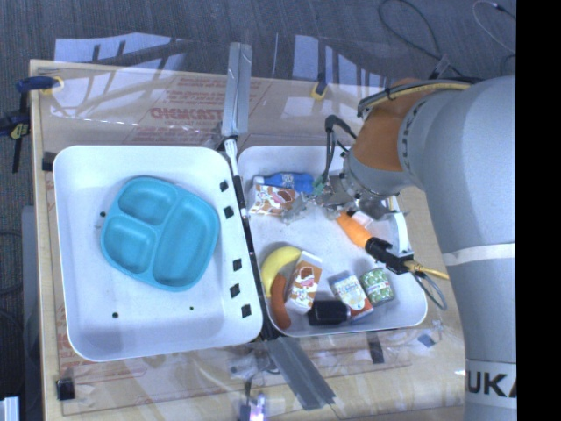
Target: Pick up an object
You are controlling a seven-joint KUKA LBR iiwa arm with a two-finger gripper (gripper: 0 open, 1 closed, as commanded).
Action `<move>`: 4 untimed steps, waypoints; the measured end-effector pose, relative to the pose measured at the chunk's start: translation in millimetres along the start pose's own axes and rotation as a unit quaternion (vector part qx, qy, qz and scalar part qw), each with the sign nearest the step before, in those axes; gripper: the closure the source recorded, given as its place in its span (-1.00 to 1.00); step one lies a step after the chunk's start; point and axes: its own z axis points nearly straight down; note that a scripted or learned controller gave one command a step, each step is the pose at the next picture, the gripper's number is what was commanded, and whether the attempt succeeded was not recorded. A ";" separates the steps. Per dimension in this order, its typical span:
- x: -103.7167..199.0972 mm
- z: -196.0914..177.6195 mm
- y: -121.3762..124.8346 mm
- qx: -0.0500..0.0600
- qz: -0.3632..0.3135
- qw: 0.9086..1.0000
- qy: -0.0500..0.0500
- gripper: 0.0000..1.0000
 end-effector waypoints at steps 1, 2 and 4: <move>0.9 -5.5 -0.2 0.003 -0.002 1.000 0.001 1.00; -11.2 -86.8 -15.1 -0.001 -0.017 1.000 0.000 1.00; -9.1 -85.4 -35.9 0.001 -0.017 1.000 0.000 -1.00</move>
